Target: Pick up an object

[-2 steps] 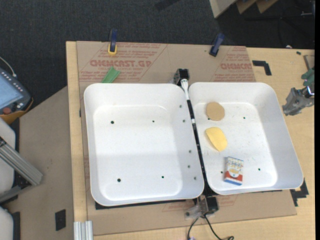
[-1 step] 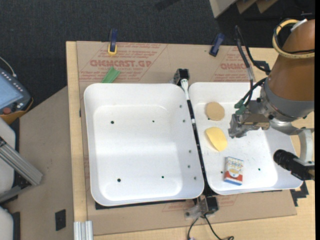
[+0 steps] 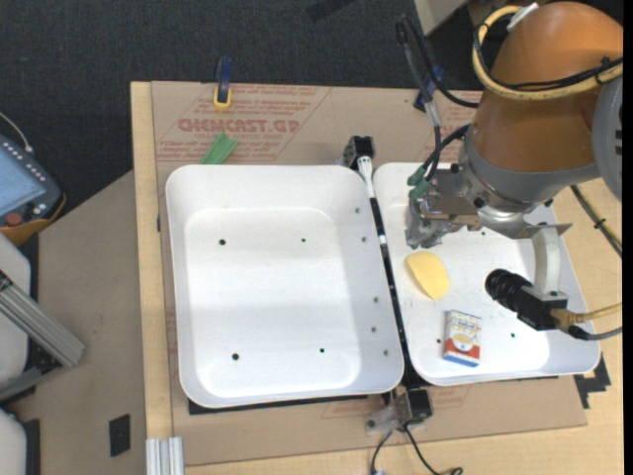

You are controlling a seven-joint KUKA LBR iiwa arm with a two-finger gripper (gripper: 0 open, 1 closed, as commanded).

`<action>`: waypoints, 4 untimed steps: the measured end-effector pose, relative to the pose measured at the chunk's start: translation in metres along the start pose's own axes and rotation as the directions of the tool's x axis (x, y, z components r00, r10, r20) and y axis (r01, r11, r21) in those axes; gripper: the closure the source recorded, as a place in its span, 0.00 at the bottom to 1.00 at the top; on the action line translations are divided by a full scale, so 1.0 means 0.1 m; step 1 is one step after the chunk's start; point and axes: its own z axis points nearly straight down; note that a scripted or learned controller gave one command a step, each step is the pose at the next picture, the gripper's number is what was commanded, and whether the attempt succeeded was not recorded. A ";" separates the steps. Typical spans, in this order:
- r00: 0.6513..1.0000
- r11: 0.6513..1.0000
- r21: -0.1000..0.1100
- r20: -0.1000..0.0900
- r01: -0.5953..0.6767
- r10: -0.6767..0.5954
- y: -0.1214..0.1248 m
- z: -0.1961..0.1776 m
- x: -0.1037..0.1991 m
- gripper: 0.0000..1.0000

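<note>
A: The gripper [image 3: 427, 234] hangs in the right bin [image 3: 554, 359], just far of the yellow piece [image 3: 428, 275]; whether its fingers are apart cannot be told.

B: It could close short; the small box [image 3: 462, 338] lies nearer.

Grey arm [image 3: 593, 156], orange band [image 3: 554, 62], yellow cable loop, metal hand [image 3: 427, 228]

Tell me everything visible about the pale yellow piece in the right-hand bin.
The pale yellow rounded wedge-shaped piece looks smooth and matte, perhaps foam or plastic, and undamaged. It lies flat on the floor of the right shallow white bin, near that bin's left wall, its narrower end pointing toward the bottom right. The grey metal pincer is just above it in the picture; whether they touch is unclear. Nothing else touches it.
</note>
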 end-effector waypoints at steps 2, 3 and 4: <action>1.000 1.000 0.001 0.001 -0.007 0.007 -0.05 -0.75 0.64 1.00; 1.000 1.000 -0.003 -0.001 -0.003 0.003 -0.05 -1.28 1.09 1.00; 1.000 1.000 0.000 0.002 -0.006 0.006 -0.05 -1.35 1.07 1.00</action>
